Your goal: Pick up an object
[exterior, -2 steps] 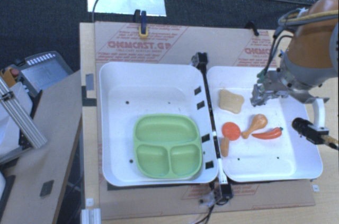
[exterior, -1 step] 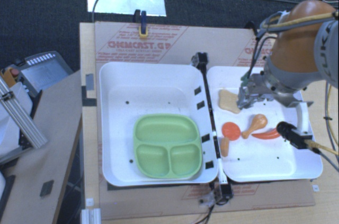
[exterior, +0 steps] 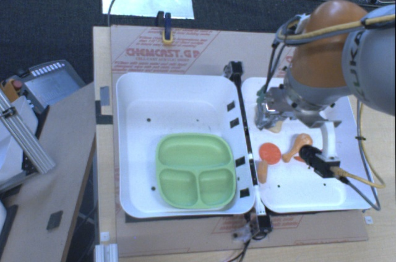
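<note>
Currently the grey arm with the orange band fills the upper right of the frame, its two-finger gripper (exterior: pixel 267 120) low over the right-hand shallow white bin (exterior: pixel 309 192); cannot tell what state the gripper is in. Nothing visibly held.

Likely target: tan wooden spoon-shaped piece (exterior: pixel 296 146), lying right of centre, just beside a flat orange-red disc (exterior: pixel 270 152). Its long axis runs diagonally, rounded end toward upper right, narrow end toward lower left.

Judgement: close across the narrow shank, perpendicular to that axis, descending vertically clear of the disc.

A green three-compartment plastic tray (exterior: pixel 195 170) sits in the left-hand white bin (exterior: pixel 142 124).
</note>
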Robot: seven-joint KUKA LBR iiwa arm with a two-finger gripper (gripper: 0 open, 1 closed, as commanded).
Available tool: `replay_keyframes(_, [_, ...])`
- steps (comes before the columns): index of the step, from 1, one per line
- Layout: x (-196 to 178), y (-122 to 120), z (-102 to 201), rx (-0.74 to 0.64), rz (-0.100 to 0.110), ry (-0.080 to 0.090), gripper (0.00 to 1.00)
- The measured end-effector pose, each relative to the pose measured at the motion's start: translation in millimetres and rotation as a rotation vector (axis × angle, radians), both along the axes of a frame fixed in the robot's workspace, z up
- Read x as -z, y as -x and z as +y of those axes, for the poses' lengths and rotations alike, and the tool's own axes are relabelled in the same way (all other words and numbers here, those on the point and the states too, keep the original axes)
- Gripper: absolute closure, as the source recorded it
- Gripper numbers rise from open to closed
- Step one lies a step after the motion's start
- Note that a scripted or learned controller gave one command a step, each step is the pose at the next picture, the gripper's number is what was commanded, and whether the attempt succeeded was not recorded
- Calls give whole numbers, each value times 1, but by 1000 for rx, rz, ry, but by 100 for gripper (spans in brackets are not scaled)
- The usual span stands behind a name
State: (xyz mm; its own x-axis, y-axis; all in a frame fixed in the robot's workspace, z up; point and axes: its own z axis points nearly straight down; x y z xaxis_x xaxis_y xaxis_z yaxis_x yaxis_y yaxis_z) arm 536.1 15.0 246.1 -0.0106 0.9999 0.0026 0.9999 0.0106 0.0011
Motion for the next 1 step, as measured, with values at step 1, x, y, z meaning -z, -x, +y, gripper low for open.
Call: replay_keyframes(1, [7,18,40,2,2,1,100])
